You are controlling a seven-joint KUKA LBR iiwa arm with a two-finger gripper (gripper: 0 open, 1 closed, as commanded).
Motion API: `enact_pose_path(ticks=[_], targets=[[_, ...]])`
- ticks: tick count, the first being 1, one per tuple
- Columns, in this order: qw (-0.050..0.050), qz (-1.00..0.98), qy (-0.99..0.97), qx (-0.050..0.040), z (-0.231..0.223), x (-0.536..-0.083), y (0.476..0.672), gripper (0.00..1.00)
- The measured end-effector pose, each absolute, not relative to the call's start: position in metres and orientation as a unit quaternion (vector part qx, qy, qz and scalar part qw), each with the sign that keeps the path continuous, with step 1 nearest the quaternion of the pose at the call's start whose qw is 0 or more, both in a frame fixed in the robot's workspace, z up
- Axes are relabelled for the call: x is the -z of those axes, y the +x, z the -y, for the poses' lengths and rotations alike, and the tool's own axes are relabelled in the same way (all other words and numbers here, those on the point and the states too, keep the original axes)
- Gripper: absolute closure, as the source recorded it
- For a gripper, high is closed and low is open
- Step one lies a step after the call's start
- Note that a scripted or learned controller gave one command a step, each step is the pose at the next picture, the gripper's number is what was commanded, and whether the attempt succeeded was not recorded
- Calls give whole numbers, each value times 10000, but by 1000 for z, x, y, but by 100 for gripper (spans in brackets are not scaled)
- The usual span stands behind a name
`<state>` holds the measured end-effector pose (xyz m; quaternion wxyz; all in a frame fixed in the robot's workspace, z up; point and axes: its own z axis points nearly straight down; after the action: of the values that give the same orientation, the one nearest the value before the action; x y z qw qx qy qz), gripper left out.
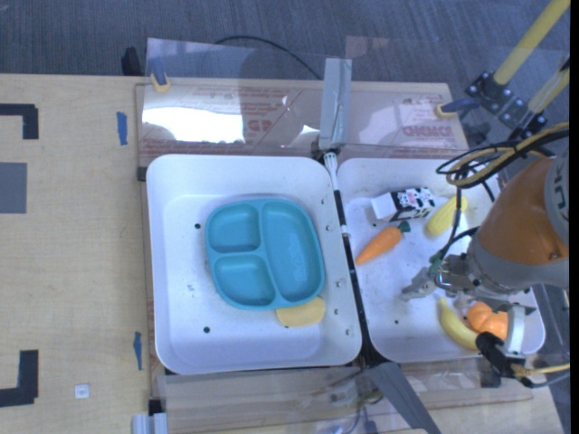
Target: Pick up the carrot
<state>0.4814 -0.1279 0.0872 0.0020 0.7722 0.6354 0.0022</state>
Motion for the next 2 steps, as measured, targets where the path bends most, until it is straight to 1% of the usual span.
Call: enact_pose_path(ticks=[1,2], targets=[[23,-7131,7011,-9,140,-128,535,0],[27,-7983,6023,-15,72,-186,558,0]])
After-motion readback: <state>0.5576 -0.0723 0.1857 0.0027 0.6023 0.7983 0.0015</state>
